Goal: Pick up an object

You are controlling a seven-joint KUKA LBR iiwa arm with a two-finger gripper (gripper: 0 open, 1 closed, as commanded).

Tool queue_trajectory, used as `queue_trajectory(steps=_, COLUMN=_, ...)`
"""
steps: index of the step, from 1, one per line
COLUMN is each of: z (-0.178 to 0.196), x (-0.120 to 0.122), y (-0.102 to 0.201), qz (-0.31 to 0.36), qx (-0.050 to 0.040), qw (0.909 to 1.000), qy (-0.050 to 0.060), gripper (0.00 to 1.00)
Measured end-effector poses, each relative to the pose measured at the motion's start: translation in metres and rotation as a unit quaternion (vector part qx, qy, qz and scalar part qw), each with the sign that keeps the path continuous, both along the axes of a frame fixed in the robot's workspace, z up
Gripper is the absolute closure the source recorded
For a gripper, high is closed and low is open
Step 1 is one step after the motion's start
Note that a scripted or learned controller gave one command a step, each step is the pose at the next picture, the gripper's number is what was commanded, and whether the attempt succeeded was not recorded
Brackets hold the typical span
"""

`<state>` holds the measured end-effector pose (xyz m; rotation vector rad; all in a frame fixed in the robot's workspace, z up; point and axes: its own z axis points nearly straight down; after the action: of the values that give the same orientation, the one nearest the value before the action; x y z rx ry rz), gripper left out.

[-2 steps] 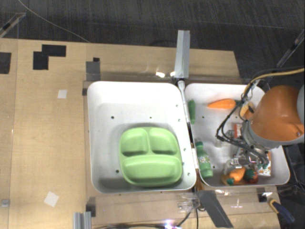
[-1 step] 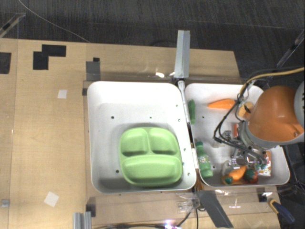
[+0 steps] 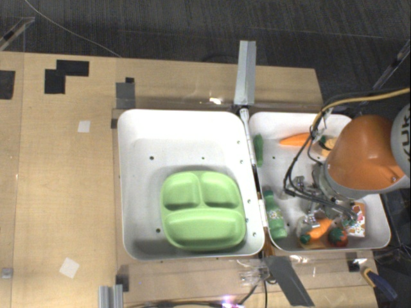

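Where the arm is reaching in from the right, the gripper [image 3: 319, 218] is sitting low over the front half of the right bin [image 3: 384, 236], partly masked by the orange band [image 3: 363, 154] and a tangle of dark cables — its state cannot be told from this angle, and nothing can be seen held by it.

Just beneath and in front of it, a small orange carrot-like piece with a green end [image 3: 314, 233] is lying on the bin floor, with a red strawberry-like item [image 3: 338, 237] touching or nearly touching its right side. A colourful printed packet [image 3: 359, 221] is resting just right of those two.

Further back in the same bin, an orange carrot [image 3: 294, 140] is lying near the rear wall. Along the bin's left wall, a slim green piece [image 3: 258, 148] is lying toward the back and a green bottle-like object [image 3: 275, 218] toward the front.

Across the divider, the left bin [image 3: 138, 172] is holding a green sectioned tray [image 3: 203, 210] — three compartments, sitting toward the front right corner.
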<state>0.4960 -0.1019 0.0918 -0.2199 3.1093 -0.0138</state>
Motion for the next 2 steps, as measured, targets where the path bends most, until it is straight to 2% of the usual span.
queue_trajectory(steps=1, z=0.0, x=0.009, y=0.007, qz=0.27, qx=-0.0058, qw=0.963, qy=0.0, gripper=0.0)
queue_trajectory(steps=2, z=0.001, x=0.029, y=0.006, qz=0.407, qx=-0.0104, qw=0.9133, qy=0.005, gripper=0.0)
